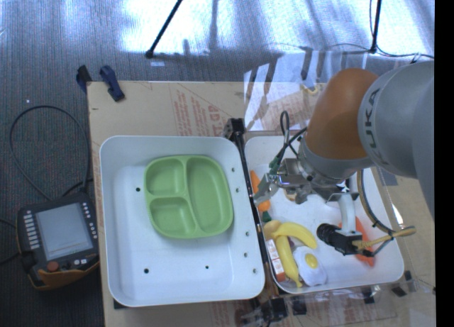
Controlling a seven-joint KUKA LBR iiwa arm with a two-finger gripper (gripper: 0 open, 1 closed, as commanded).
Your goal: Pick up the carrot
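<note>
Nearest to us, in the right-hand shallow white plastic bin (pixel 383 265), we are seeing a white-and-yellow toy fried egg (pixel 310 260). A small orange-and-red carton (pixel 275 262) is lying against the left wall, and a yellow toy banana (pixel 287 237) is just behind them. Toward the bin's right side a slim orange-red stick (pixel 364 239) is lying; we are not treating it as the target, though we cannot be sure.

A little farther back, against that bin's left wall, we are picking out the short orange plastic carrot (pixel 263 205). It seems to have a green tip at its near end, and its far part is hidden. The grey metal hand (pixel 269 191) is hanging right over it. We cannot tell whether the hand is wide or narrow, nor whether it is touching the carrot.

We are judging the carrot to be light, stiff and smooth, so it is likely to roll or squirt out under a pinch. The wall is crowding one side, so we are favouring a hold across the thicker middle, where the grip has most to bear on.

Level with this, a pale green three-compartment plastic plate (pixel 188 194) is sitting in the left-hand shallow white plastic bin (pixel 128 255). Beyond, the grey arm with its orange band (pixel 340 116) is reaching in from the right, over the brown board worktop (pixel 156 106).
</note>
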